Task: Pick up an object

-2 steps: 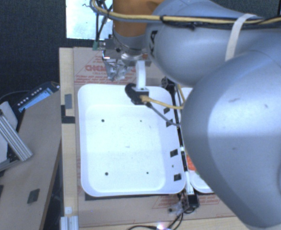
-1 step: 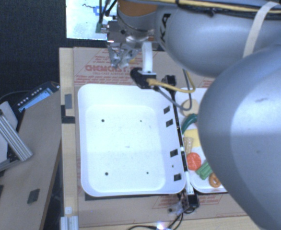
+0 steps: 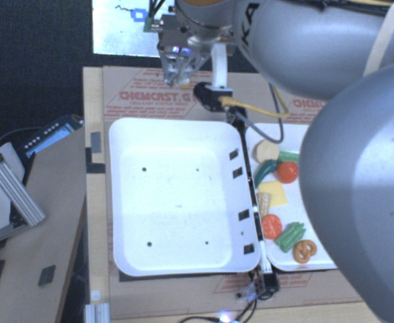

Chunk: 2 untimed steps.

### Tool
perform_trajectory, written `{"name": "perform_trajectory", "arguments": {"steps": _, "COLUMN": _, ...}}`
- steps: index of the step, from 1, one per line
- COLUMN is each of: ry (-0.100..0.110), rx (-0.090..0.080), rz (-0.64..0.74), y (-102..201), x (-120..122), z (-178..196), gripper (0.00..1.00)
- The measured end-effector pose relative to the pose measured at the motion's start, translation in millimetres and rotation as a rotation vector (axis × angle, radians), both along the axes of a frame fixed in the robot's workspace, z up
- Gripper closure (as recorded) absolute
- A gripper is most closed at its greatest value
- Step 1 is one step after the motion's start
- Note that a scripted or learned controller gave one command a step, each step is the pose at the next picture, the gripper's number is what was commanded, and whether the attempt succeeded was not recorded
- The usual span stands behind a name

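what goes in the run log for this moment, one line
arm: over bench | gripper: above far edge of left bin, nothing seen held | toys: in right bin | pick: not yet done

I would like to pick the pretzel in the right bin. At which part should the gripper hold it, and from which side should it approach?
Probably from straight above. The pretzel lies flat on the floor of the right bin, so its outer edges are the likeliest hold, fingers closing across its width. The green bean sits close on its upper left, so place the fingers away from that side.
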<state>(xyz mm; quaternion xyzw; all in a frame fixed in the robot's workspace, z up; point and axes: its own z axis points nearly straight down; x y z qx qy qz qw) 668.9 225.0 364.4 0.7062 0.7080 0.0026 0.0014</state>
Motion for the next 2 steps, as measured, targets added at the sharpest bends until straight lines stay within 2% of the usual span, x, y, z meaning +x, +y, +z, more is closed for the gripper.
{"name": "perform_trajectory", "arguments": {"steps": 1, "ry": -0.014, "rx": 0.005, "rz": 0.005, "y": 10, "x": -2, "z": 182, "gripper": 1.00}}
{"name": "perform_trajectory", "arguments": {"steps": 2, "ry": 0.021, "rx": -0.006, "rz": -0.004, "y": -36, "x": -16, "z": -90, "gripper": 1.00}}
